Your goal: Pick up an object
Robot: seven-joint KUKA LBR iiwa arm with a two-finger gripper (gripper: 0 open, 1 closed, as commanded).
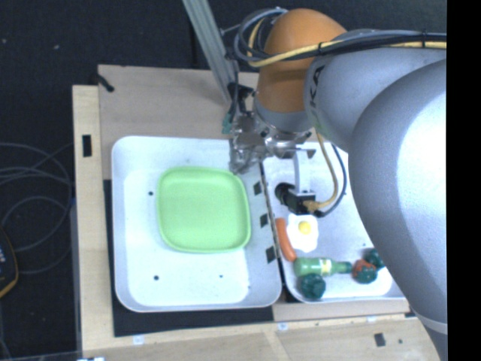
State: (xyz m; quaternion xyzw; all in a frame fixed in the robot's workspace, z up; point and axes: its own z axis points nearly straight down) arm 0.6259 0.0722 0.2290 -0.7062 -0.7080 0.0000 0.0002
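Looming over the right half of the frame, the grey arm point(391, 149) with its orange band point(297, 51) covers much of the right bin point(376, 288), so that bin shows just its lower left part. The gripper point(242, 153) hangs at the upper middle, over the top edge of the left bin point(131, 201), close to the divide between the two bins. From where I stand its tips are a dark metal clutter and I cannot tell how wide they are, nor make out anything caught between them.

A pale green square plate point(203, 207) with rounded corners lies flat in the middle of the left bin, just below and left of the gripper.

In the right bin, at lower centre-right, sits a small heap of toys: a fried egg point(304, 232), white with a yellow yolk, an orange carrot point(285, 239) touching its left side, a green bottle point(322, 265) lying sideways below them, a dark green lump point(313, 284) under that, and a teal and red piece point(366, 268) to the right, by the arm.
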